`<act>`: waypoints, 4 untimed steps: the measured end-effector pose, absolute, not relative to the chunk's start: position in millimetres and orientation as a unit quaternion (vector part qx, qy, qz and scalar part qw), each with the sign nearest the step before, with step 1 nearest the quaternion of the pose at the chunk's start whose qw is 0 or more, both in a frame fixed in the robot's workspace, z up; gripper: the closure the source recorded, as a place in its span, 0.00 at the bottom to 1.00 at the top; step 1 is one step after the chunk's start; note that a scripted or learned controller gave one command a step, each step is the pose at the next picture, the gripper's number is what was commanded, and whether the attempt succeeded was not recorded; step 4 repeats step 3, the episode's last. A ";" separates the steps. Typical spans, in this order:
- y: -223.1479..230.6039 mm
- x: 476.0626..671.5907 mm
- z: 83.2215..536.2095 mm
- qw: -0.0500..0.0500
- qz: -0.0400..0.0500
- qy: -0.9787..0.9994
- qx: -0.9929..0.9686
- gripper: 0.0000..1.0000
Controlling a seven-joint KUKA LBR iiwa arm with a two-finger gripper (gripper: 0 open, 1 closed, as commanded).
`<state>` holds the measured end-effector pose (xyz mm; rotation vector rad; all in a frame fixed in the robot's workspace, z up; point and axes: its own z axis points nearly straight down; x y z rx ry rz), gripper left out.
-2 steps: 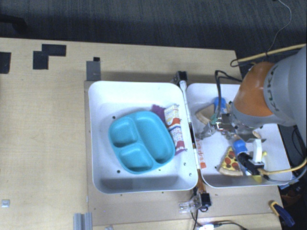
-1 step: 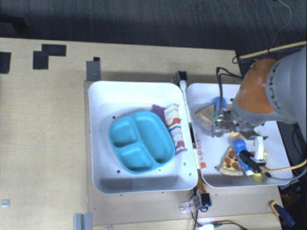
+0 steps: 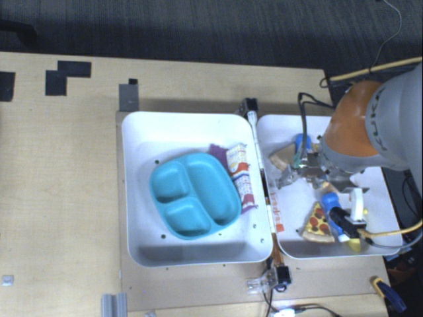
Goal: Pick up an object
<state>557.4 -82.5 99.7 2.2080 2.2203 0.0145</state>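
While the arm (image 3: 370, 127) reaches in from the right of the frame, its gripper (image 3: 295, 172) sits low in the right bin (image 3: 377, 200), and I cannot tell whether it is spread or closed. A pizza-slice toy (image 3: 318, 223) lies at lower right, beside a blue marker (image 3: 340, 220). It is probably light, flat and stiff; pinching across its narrow edges looks safest.

A blue tray (image 3: 195, 195) is lying in the left bin (image 3: 135, 177). The gripper (image 3: 291, 172) is reaching into the right bin (image 3: 377, 193), near a pizza slice (image 3: 319, 223).
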 end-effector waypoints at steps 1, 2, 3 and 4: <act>-84.7 596.6 87.6 0.003 0.003 0.709 0.705 0.00; -83.9 598.6 99.9 0.004 0.005 0.711 0.703 1.00; -18.7 552.5 185.2 0.001 0.002 0.709 0.705 1.00; -18.7 552.5 185.2 0.001 0.002 0.709 0.705 1.00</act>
